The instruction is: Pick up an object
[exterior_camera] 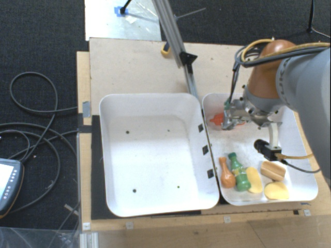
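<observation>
Sitting right under the claw (231, 122) is a small red-orange object (216, 119), poking out to its left against the near-left wall of the right bin (305, 190). It looks like the claw is touching it or almost there, but honestly the metal bits blur together, so I can't tell if the thing is between the fingers or just beside them, or whether the claw is wide or narrow.

Below the claw, toward the front of the same bin, there's a little row of stuff lying close together: an orange carrot-like piece (226, 173), a green bottle (238, 173) just to its right, then a yellow piece (254, 180), a brown bun-shaped thing (273, 170) and a pale yellow lump (276, 191) further right. All of those sit well apart from the claw.

The grey arm (305, 81) with its orange band (266, 71) comes in from the right, above the claw. Off to the claw's left is the left bin (111, 154), on the bench (134, 66).
</observation>
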Controlling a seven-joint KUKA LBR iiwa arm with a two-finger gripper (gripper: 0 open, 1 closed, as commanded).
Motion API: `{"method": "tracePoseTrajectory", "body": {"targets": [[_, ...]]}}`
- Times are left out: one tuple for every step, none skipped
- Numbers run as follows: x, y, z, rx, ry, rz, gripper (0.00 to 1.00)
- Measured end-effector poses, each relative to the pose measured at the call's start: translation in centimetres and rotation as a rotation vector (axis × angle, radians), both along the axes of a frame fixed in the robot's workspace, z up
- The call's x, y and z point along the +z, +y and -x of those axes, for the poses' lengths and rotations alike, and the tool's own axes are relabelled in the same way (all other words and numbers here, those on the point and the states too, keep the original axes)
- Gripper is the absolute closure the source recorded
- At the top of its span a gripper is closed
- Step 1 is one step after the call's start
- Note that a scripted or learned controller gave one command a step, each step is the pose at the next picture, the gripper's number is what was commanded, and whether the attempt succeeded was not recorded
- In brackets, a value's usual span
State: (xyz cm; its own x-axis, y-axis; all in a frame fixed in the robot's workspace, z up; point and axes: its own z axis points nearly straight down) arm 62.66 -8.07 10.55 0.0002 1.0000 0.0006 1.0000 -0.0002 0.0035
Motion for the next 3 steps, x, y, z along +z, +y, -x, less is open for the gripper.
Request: {"method": "tracePoseTrajectory", "body": {"targets": [[4.5, -0.6, -0.2, 0.000, -0.003, 0.001, 1.00], [10.7, -1.0, 0.2, 0.001, -0.005, 0.002, 1.00], [9.6, -1.0, 0.1, 0.002, 0.002, 0.002, 1.00]]}}
